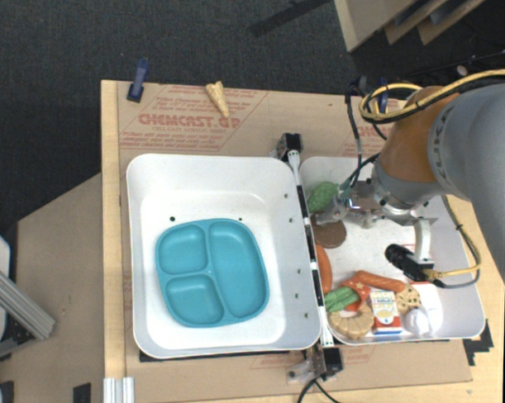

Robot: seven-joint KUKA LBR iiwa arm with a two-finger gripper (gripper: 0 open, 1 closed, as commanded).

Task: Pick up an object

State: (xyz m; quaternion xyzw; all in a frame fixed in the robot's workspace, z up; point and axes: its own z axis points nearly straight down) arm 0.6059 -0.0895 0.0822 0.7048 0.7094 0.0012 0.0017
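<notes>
toy foods [366,301] | heaped, right bin's near end | brown disc [329,234], possibly a cookie

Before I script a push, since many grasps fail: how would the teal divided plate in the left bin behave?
The teal divided plate looks like rigid moulded plastic, so probably stiff and light. It lies flat on the left bin, so it should slide, not tip. Its low rounded rim probably gives fingers little to pinch.

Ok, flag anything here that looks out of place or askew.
Little stands out. The toy food is all heaped in the right bin's near corner, pieces overlapping. A blue clip and a tan clothespin lie loose on the cardboard behind the bins. The teal tray sits slightly askew.
</notes>
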